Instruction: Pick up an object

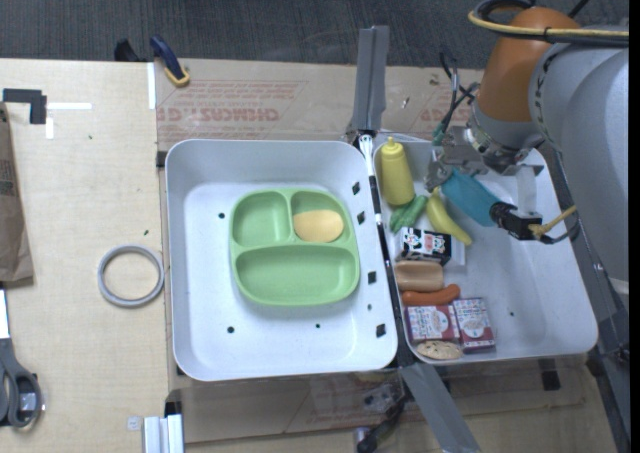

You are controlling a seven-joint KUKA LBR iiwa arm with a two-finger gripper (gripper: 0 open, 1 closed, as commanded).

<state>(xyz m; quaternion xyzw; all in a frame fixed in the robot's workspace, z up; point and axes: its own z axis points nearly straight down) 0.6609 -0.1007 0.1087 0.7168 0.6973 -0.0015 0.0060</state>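
1. jaws of the two-finger gripper [452,173] cannot be read from this camera view: the grey wrist and its orange band cover them, so i cannot tell how wide they stand or whether anything sits between them.
2. landmark: the yellow plastic mustard bottle [396,171], lying in the right-hand shallow white bin [560,311] near its far left corner. the gripper hangs just right of that bottle, low over the bin.
3. likely targets sit close to the bottle. a yellow toy banana [450,221] lies just right of and below it, a teal blue plastic object [470,196] lies further right under the wrist, and a green toy vegetable [407,213] touches the bottle's lower end.
4. below the bottle, in a column: a small black-and-white carton [425,243], a toy hot dog in a bun [420,275], a red sausage [432,295], two red-and-white packets [452,323] and a flat cookie [437,349].
5. left of the bottle, in the other white bin [190,271], a green divided plastic tray [290,276] holds a pale yellow oval piece [319,226].
6. risks, as i judge them: the banana, teal object and green vegetable crowd together, so closing could nudge one aside or pinch two at once; rounded smooth plastic may slip out on the lift; the bin's left wall is near and could block a finger.
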